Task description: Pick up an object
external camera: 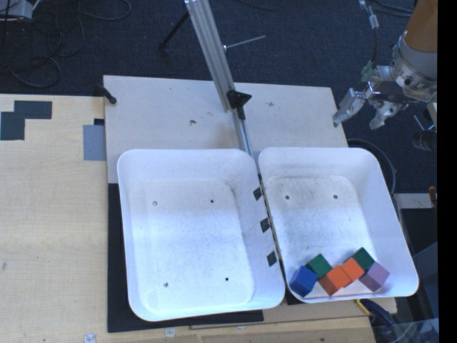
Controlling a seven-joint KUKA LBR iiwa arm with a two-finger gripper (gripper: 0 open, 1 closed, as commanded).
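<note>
Closest to the lens, at 12 o'clock: aluminium strut point(213, 52), slanting up from the bench, checkered tip at its top.

Over at 2 o'clock, gripper point(363, 111), hanging high off the bench, beyond the 1 o'clock corner of the right bin point(389, 191). Fingers point(345, 108) spread apart, nothing between them. Orange band above the wrist cut by the frame's top edge.

Down at 5 o'clock in that bin, the candidates, bunched in the near corner: blue cube point(303, 280), green cube point(320, 265), orange block point(341, 276), dark green cube point(364, 257), purple cube point(374, 276). Well apart from the gripper, nearly the whole length of the bin between. Left bin point(128, 191) at 7 to 9 o'clock, just beside the right one.

Judged as the approach step, no pick begun. Calls next for a long run toward 5 o'clock, then a descent with the fingers kept wide. Likely best aimed at an outer piece, blue or purple, with a free side for one finger. Risk: pieces touching or nearly so, and close to the sloped wall, so little room for the second finger and a fair chance of a nudge instead of a grasp.

Hard to make out: whether orange is one long block or two cubes pressed together; gaps inside the cluster; exact height of the gripper above the bench. Most of the arm cut off at 2 o'clock.
</note>
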